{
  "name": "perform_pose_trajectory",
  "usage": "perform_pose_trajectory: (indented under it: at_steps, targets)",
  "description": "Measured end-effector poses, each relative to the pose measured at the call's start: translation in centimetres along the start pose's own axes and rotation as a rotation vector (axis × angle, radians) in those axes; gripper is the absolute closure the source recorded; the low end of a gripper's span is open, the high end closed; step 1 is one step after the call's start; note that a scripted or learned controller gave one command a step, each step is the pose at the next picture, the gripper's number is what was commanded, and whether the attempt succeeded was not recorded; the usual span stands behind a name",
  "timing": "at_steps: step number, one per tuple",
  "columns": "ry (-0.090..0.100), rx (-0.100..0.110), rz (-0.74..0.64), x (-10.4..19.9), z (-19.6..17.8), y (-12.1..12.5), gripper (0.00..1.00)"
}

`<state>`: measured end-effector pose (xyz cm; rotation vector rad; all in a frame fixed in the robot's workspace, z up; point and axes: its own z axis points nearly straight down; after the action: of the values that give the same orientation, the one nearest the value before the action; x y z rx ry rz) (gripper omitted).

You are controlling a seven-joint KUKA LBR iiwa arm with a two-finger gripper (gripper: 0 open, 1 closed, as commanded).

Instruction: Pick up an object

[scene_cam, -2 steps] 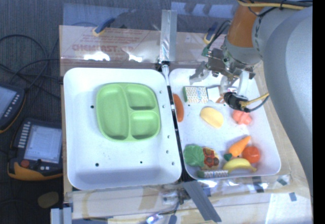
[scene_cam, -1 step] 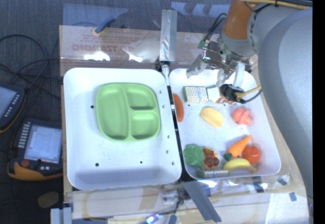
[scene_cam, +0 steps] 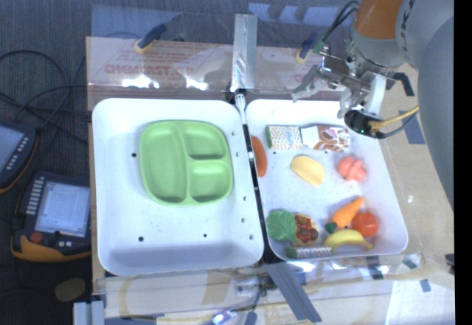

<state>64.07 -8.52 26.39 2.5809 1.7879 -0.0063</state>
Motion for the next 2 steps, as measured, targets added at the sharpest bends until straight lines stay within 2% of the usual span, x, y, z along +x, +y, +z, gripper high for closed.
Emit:
perform_pose_trajectory:
  at_steps: [1, 2]
  targets:
    - [0.002, 0.005, -0.009, -7.6, 11.8, -6.6, 0.00]
    - [0.007, -0.011, -0.158, -10.7, 17.5, -9.7, 0.00]
